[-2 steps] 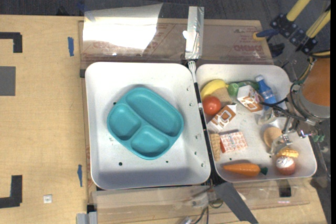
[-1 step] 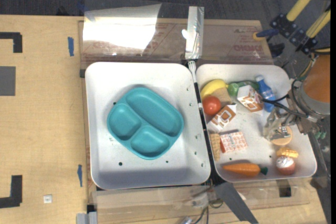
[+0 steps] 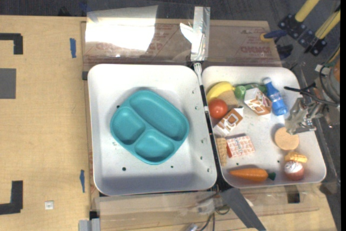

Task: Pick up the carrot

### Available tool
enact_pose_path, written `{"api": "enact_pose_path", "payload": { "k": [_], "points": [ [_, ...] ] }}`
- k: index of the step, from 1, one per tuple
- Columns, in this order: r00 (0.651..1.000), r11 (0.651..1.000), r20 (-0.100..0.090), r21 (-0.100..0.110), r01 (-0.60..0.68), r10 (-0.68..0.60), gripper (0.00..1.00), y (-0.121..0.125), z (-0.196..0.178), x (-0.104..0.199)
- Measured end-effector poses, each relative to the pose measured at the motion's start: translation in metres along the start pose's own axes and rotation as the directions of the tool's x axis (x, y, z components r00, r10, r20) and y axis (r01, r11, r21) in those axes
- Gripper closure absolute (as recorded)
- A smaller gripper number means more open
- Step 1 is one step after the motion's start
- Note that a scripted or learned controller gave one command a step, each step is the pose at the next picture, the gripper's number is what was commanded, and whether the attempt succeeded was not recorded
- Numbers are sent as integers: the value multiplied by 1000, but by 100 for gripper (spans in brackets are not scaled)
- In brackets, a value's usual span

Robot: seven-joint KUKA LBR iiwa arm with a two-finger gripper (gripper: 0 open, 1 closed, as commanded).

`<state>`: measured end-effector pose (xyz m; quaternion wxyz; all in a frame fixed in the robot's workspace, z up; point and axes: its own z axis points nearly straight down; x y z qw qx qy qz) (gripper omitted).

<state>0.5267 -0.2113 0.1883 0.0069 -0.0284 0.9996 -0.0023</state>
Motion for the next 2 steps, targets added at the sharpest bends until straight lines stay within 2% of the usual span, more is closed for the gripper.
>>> {"api": "enact_pose_path", "payload": {
  "k": [2],
  "points": [
    [1000, 1000, 11, 2, 2, -2, 100, 2, -19, -4]
  ]
}}
